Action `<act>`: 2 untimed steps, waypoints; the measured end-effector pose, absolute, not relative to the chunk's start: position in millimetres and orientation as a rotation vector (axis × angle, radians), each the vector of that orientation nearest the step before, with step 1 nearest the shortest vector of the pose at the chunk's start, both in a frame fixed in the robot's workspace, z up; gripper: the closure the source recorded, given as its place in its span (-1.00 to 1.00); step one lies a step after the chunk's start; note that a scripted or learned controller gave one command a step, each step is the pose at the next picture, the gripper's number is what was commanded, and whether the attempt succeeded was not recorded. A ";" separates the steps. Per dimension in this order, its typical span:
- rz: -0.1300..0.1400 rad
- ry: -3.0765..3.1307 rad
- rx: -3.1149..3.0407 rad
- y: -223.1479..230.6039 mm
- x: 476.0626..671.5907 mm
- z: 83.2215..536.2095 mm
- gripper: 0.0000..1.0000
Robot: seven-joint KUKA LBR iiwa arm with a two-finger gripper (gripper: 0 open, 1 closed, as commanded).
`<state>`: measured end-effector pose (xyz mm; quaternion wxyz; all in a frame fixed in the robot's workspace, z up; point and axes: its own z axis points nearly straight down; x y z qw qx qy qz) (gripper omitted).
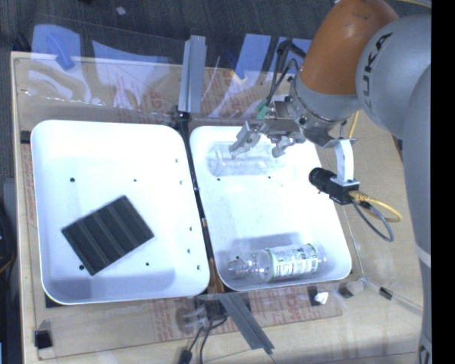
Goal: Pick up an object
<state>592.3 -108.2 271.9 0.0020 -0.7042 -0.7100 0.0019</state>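
- Hanging over the right bin (330, 226), the gripper (259, 142) has its fingers apart above a clear thing (239, 162).
- Bottle (277, 263) lies near the front.
- Black ridged block (108, 234) lies in the left bin (53, 150).

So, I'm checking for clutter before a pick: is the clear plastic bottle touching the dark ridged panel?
Apart. The camera view shows the clear plastic bottle in the right bin and the dark ridged panel in the left bin, with both bin rims between them.
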 end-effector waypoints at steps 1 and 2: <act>0.006 -2.141 -2.295 -140.3 557.7 184.6 -1.00; 0.006 -1.992 -2.425 -142.1 618.8 136.6 -1.00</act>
